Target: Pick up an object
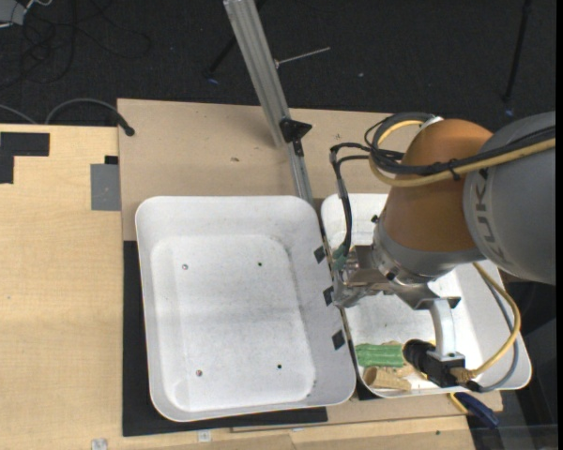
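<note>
Looking down from the overhead camera, the grey arm (511, 204) with its orange band reaches in from the right and hangs over the right-hand bin (517, 364), covering most of it. The gripper (348, 285) sits low at that bin's left wall, close to the seam where the two bins meet. The bulk of the wrist hides its working end, so I cannot tell whether it is parted or closed, or whether anything is in it. At the near end of the right-hand bin lies a green object (379, 353), flat on the floor. Just beside it toward the front rim is a tan piece (390, 378), possibly touching it, though they sit too close for me to be sure. The left-hand bin (152, 228) shows a speckled white floor with a few small dark dots. A metal rail (263, 73) slants across the bench (197, 148) behind the bins.
</note>
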